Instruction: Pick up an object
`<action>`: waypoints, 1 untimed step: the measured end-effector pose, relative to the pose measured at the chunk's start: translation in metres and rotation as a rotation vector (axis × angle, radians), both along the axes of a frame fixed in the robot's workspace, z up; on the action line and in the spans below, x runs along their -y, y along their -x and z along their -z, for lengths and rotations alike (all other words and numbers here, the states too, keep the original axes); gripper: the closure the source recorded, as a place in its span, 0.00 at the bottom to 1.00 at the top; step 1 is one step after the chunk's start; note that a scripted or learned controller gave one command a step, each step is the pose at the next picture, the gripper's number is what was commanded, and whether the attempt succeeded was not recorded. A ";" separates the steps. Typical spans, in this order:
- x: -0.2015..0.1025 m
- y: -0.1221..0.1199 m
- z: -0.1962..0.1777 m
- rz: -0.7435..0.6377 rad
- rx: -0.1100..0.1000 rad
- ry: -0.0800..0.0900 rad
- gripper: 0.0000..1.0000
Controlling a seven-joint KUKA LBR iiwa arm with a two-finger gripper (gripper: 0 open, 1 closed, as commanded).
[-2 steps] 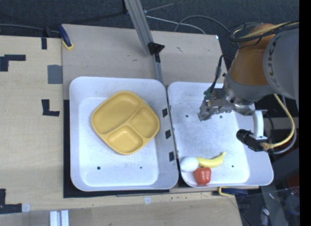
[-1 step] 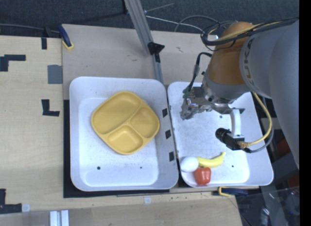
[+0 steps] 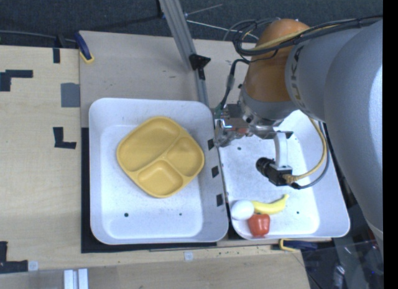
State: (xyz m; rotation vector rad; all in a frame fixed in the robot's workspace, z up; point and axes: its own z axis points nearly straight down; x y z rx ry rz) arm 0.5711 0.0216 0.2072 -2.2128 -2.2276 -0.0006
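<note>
pincer — state cannot tell | banana, egg, red pepper — right bin

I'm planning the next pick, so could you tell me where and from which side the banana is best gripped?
Probably at the middle of the banana, coming straight down with the fingers across its narrow width. It lies flat, curved, in the right bin near the front wall, with the egg at its left end and the red piece just in front, so the middle and right part offer the most room.
</note>
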 end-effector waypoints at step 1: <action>-0.058 0.004 -0.007 -0.002 -0.001 -0.001 1.00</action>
